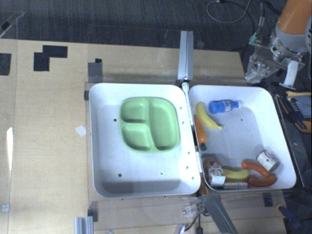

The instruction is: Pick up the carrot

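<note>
On the left of the frame the pale wooden desk [44,130] carries black tape marks near its upper left corner. Next comes the left bin [102,174], holding a green divided plate [149,124] that lies flat toward its upper middle. A grey metal post [185,52] rises at the seam between the two bins.

In the right bin [280,130], the carrot [199,129] lies lengthwise just beside the left wall, its orange body pointing up the frame and its dark green end lower. A yellow banana [206,116] sits just right of it, near a blue bottle [224,106] lying on its side. Along the lower wall are a small packet [215,170], a second banana [234,173], two red sausages [258,173] and a small can [267,159].

In the upper right corner, the hand [263,71] hangs above the desk just beyond the right bin's upper rim, well apart from the carrot; whether it is open or closed cannot be told.
</note>
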Controlling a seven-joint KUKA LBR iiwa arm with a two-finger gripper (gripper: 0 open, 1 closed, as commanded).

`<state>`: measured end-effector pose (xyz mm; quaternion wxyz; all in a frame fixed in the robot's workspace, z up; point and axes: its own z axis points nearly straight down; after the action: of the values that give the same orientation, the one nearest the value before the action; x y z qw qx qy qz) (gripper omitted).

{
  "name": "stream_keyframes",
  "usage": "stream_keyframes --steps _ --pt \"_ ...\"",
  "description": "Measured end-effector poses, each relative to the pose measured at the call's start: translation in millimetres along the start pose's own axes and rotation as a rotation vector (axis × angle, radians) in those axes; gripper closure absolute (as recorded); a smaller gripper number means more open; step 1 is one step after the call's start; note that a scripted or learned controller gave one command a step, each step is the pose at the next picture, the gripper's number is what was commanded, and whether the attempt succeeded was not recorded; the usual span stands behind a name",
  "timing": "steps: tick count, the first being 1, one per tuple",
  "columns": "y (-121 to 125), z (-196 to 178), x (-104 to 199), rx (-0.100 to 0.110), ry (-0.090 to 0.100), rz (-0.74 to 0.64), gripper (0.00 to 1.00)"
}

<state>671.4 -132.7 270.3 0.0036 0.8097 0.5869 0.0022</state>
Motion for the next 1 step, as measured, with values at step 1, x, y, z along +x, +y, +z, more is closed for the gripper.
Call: stream_keyframes --steps 1 --pt "1.0 -11.9 2.3 -0.005 -0.001 -0.010 1.00"
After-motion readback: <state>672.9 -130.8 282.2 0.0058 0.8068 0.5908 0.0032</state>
